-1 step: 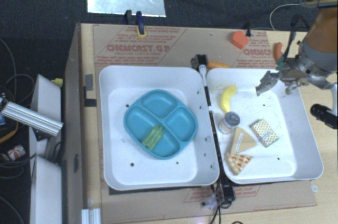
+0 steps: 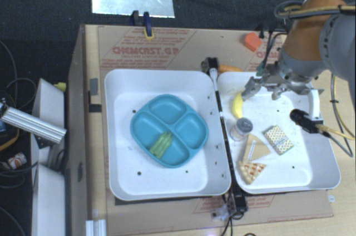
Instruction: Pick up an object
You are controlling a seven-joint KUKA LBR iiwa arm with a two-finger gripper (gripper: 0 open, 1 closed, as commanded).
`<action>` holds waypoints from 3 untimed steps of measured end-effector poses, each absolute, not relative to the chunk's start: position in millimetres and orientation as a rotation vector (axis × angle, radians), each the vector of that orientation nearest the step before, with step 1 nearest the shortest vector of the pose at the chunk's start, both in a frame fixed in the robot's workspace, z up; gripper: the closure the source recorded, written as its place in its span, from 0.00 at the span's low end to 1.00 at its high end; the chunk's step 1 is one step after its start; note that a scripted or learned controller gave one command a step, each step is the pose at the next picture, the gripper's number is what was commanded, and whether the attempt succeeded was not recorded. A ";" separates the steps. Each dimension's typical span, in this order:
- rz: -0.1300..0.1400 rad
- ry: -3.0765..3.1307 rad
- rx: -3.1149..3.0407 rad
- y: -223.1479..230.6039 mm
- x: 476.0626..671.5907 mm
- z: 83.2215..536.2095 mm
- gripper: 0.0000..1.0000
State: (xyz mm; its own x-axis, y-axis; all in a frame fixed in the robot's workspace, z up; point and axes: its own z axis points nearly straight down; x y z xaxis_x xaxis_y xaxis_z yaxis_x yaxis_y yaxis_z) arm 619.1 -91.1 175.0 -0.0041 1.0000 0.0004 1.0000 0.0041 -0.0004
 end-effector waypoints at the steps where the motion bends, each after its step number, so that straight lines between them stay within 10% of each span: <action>1: -0.001 -2.227 -2.217 -91.6 643.2 84.1 0.00; 3: -0.003 -2.228 -2.218 -85.1 659.6 85.3 0.00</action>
State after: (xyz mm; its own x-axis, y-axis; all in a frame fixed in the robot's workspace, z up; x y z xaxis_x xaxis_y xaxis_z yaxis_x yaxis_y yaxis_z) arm 659.6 -85.1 85.3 -0.0047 1.0000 -0.0001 1.0000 0.0047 0.0030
